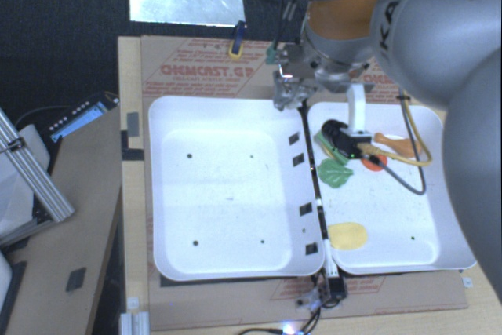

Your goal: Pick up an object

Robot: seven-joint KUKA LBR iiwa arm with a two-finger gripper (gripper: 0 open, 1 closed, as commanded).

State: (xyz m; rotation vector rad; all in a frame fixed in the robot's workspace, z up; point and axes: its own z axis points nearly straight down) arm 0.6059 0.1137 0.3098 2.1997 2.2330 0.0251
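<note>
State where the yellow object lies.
In the camera view, the yellow object lies in the right bin, near its lower-left corner, below the green object.

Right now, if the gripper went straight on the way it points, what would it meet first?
Probably the far rim where the left bin and right bin meet, not an object: the gripper hangs over that corner. The green piece lies off that line. Depth is unclear.

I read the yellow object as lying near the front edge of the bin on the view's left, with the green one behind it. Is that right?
No. The camera view shows the yellow object near the front edge of the bin on the view's right, with the green object behind it.
</note>
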